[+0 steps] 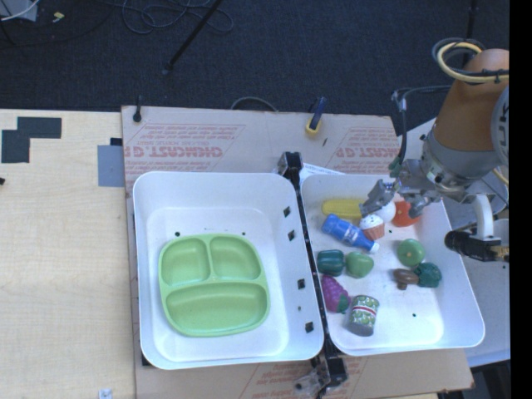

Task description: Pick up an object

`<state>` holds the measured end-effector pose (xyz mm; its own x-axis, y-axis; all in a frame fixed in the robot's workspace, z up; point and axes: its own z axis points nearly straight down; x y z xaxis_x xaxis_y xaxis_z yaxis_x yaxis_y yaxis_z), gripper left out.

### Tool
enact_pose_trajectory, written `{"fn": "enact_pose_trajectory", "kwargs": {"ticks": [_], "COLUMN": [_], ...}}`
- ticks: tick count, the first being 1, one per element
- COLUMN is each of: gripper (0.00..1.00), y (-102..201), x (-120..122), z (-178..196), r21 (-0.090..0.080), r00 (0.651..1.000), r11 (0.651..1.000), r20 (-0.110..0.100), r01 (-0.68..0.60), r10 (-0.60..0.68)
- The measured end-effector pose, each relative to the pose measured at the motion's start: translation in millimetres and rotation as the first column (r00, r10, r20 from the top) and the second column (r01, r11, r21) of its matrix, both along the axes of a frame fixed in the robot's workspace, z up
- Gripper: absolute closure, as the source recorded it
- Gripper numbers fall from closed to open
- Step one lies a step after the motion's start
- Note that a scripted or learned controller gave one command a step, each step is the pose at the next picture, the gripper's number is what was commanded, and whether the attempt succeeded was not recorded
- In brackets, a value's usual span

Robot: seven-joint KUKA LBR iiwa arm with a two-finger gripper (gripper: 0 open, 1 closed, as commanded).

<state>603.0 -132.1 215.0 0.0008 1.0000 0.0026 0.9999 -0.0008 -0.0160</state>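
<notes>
At right of the frame, over the right bin (pixel 465 327), the pincer (pixel 397 196) hung with fingers apart, holding nothing, just above a small white-and-orange toy (pixel 373 224) beside a blue bottle (pixel 347 232).

Toys (pixel 366 252) crowd the right bin's (pixel 465 322) middle; its near-right corner lies open.

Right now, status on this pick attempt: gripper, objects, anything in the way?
Gripper low over right bin, above yellow toy and blue bottle. Nothing seen between fingers. Toys crowded close together. Green tray in left bin.
</notes>
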Motion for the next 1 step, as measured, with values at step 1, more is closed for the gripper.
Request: {"fn": "enact_pose_trajectory", "kwargs": {"ticks": [1], "gripper": [0.0], "y": [-0.2], "x": [2.6], "z": [8.0], "r21": [-0.002], "r00": [1.0], "r11": [1.0], "r20": [0.013], "r01": [-0.002], "r10": [0.002]}}
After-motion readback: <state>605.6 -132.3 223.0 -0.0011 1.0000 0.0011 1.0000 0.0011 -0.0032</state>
